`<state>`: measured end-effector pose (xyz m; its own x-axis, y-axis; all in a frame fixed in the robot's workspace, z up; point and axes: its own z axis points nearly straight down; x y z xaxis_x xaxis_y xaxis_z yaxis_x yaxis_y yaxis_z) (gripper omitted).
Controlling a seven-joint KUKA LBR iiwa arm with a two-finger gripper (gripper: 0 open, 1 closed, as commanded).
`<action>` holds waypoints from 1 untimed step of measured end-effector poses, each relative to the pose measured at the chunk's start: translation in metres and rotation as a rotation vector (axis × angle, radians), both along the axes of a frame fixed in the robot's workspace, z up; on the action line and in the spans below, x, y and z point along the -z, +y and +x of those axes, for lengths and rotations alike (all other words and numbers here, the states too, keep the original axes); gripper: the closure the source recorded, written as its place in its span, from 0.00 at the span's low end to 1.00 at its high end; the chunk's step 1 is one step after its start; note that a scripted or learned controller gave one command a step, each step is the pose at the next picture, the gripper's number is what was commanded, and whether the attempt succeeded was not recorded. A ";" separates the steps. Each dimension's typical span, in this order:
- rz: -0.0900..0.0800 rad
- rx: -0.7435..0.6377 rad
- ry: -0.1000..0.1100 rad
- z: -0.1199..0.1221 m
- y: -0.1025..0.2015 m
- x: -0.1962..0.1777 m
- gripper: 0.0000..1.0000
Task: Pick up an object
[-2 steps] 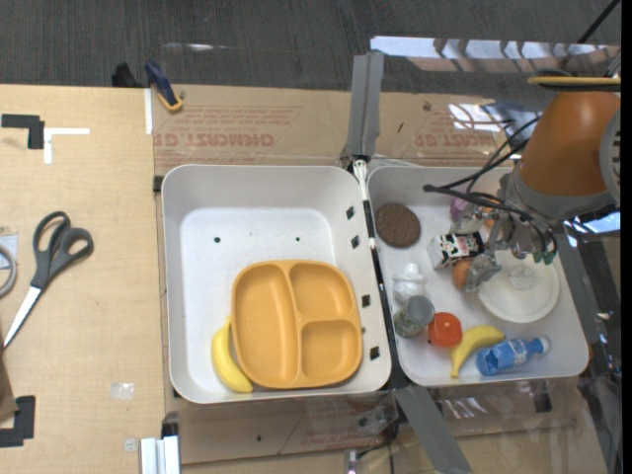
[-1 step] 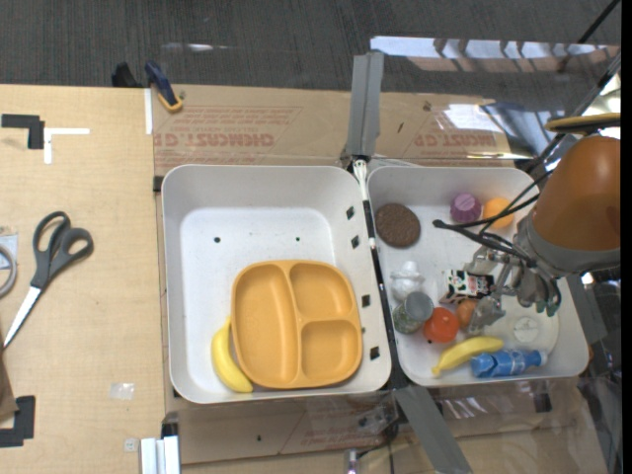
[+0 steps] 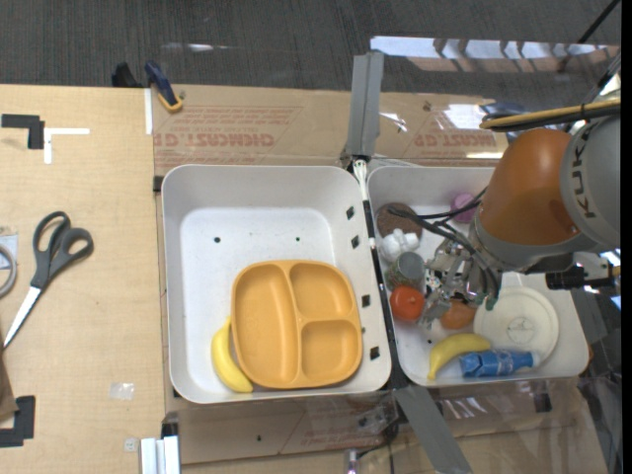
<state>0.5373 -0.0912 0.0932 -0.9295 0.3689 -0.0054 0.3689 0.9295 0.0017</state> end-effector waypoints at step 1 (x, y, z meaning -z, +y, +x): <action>-0.002 -0.002 -0.004 0.002 0.000 -0.010 1.00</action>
